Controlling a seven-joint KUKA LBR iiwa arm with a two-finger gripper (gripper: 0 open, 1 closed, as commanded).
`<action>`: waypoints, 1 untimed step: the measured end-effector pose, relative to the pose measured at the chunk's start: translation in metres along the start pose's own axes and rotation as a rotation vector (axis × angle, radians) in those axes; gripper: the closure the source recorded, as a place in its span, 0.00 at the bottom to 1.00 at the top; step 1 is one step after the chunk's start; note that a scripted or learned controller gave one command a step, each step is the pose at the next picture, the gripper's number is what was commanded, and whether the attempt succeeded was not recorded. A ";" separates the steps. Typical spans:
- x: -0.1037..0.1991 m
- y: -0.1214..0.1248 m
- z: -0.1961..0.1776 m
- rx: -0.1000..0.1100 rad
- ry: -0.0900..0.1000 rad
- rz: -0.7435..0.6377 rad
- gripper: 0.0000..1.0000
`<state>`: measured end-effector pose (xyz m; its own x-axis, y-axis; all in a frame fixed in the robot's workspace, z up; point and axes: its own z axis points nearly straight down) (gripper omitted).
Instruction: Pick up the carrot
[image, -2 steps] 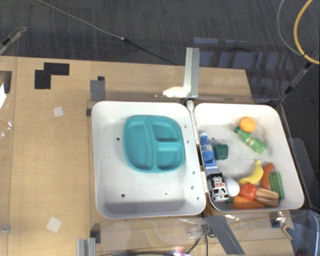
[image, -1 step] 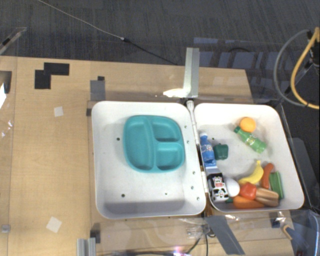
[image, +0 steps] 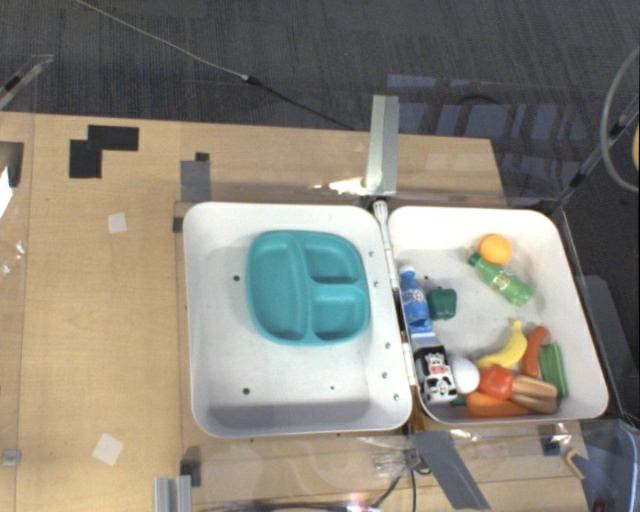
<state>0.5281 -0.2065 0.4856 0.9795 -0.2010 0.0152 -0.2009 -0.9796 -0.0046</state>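
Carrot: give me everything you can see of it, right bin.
The carrot is a smooth orange toy-like piece, plastic by its look, lying flat and roughly lengthwise along the near wall of the right bin, at the bottom of the cluster of play food. Only part of it shows: a red piece and a tan, roll-shaped piece lie over its upper edge. A white egg sits just above its left end. No leafy top can be made out.

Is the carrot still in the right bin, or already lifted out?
Still in. The carrot lies flat along the right bin's near edge, beside the red pepper and under the other toy food.
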 end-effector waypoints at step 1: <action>0.003 -0.001 -0.012 0.008 0.017 0.001 1.00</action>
<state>0.5306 -0.2061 0.4979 0.9788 -0.2022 0.0317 -0.2019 -0.9793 -0.0126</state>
